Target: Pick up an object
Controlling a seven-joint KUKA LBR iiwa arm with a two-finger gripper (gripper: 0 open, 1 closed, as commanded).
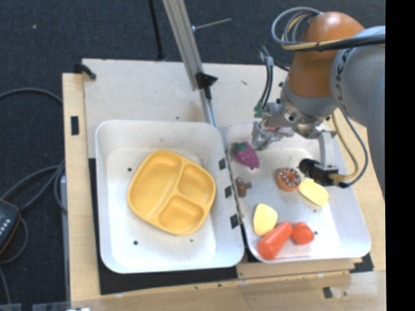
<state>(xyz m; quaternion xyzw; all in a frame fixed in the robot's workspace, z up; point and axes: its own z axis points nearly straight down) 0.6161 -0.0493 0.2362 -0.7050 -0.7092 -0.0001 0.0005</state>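
Nearest the camera, an orange carrot (275,239) and a red tomato (302,233) lie at the right bin (350,235)'s front edge. Farther back, the gripper (261,135) hangs just above a purple grape bunch (246,155); whether it is spread or closed I cannot tell.

The gripper (260,137) hangs over the right bin (353,229), just above a purple grape bunch (246,155). This bin also holds an orange disc (288,179), two yellow pieces (314,192) (264,218), a carrot (275,239) and a red tomato (302,233). The left bin (113,251) holds a yellow divided plate (172,192).
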